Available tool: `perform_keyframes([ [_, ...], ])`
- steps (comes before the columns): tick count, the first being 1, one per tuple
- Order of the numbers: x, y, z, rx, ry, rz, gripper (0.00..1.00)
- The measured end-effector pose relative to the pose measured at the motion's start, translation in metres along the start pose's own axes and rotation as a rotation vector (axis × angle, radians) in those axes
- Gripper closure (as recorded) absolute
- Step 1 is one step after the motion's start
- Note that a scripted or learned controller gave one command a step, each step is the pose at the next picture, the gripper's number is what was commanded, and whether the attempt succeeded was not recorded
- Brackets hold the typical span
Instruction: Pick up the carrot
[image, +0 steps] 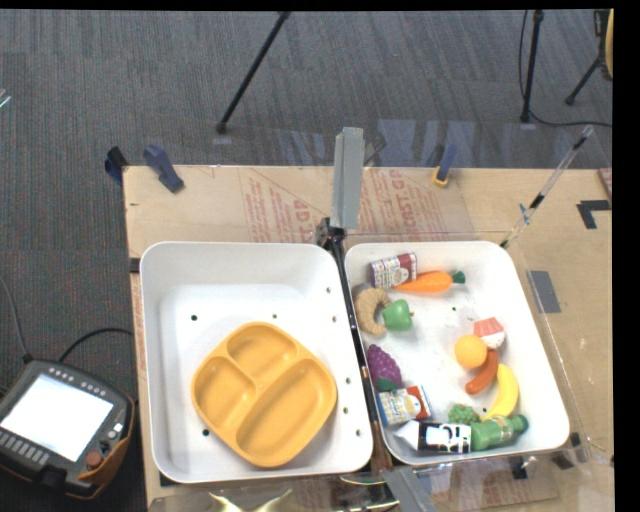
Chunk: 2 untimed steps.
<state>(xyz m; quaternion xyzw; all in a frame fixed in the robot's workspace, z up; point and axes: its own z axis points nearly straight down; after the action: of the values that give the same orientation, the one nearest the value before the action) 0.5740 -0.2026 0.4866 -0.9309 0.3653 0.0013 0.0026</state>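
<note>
- Gripper state: I cannot tell whether it is standing apart or together; nothing is gripping or touching the carrot (428, 283).
- Carrot is lying flat near the far edge of the right bin (520, 275), leafy end pointing right. It is probably resting loose, so it is waiting to be grasped across its body.
- Small can (392, 270) is sitting just beside the carrot's tip, crowding that end.
- Green fruit (398, 315) is lying near, below it.
- Yellow plate (265, 393) is sitting in the left bin (165, 300), well apart.
</note>
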Motion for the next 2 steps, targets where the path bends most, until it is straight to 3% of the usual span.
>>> perform_keyframes([
  [1,-0.051,0.042,0.175,-0.003,-0.012,-0.130,1.00],
  [2,-0.047,0.050,0.073,0.001,0.000,-0.416,1.00],
])
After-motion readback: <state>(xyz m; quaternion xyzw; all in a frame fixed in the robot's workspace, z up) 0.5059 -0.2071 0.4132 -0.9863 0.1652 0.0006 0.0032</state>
